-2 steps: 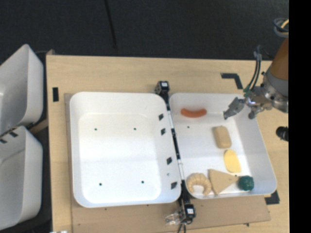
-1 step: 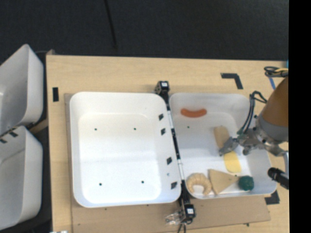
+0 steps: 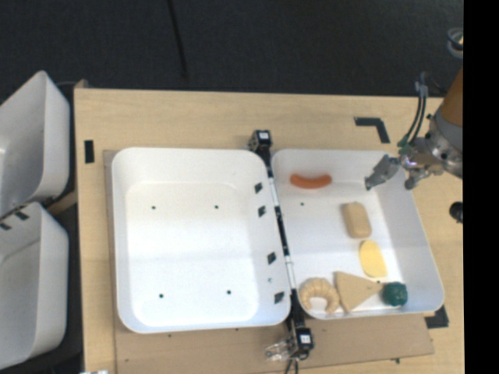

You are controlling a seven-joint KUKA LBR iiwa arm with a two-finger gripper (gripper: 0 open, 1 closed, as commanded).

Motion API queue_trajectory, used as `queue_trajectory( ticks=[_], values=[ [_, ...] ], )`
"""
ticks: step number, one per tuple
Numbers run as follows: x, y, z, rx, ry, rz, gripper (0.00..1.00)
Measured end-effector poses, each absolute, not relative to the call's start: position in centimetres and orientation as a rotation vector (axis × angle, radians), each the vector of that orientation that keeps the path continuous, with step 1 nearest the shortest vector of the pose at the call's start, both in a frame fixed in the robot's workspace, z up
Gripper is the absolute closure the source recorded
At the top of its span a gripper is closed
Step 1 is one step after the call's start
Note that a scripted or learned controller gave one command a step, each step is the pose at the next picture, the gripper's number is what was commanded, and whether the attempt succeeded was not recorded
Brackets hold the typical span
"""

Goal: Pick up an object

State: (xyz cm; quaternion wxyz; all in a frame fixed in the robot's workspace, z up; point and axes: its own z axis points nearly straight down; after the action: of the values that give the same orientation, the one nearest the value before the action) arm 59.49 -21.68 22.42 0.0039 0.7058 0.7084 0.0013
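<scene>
Camera view gives us a slanted look down on a pale wooden desk (image 3: 195, 115) that carries two shallow white bins side by side, joined along a middle seam with small black clips.

In the left bin (image 3: 125, 232) we see only its white floor with a few small dark dots.

The right bin (image 3: 417, 232) holds six things. Near its far wall lies an orange-red sausage (image 3: 310, 181), set crosswise. Nearer to us, toward the bin's middle, we find a tan bread-like block (image 3: 357, 219), and just beyond its near end a yellow oval piece (image 3: 373, 259). Along the near wall three things sit close together: a pale croissant (image 3: 320, 295) by the seam, a tan wedge (image 3: 355, 290) touching or just beside it, and a small dark green ball (image 3: 395, 293) at the wedge's right tip.

The arm comes in from the right, and its pincer (image 3: 396, 171) hangs over the far right corner of the right bin. We see two grey fingers standing apart, one (image 3: 379, 172) angled toward the sausage, with nothing between them. The sausage is the nearest object to the pincer but lies clearly apart from it. Every object rests on the bin floor.

At the far left of the view we see two white curved shapes (image 3: 31, 146) beside the desk.
</scene>
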Motion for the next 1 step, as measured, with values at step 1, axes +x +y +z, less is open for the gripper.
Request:
queue_trajectory(
  ticks=[1],
  values=[
    [52.42,-18.54,10.07,2.223,2.223,-0.002,0.00]
  ],
)
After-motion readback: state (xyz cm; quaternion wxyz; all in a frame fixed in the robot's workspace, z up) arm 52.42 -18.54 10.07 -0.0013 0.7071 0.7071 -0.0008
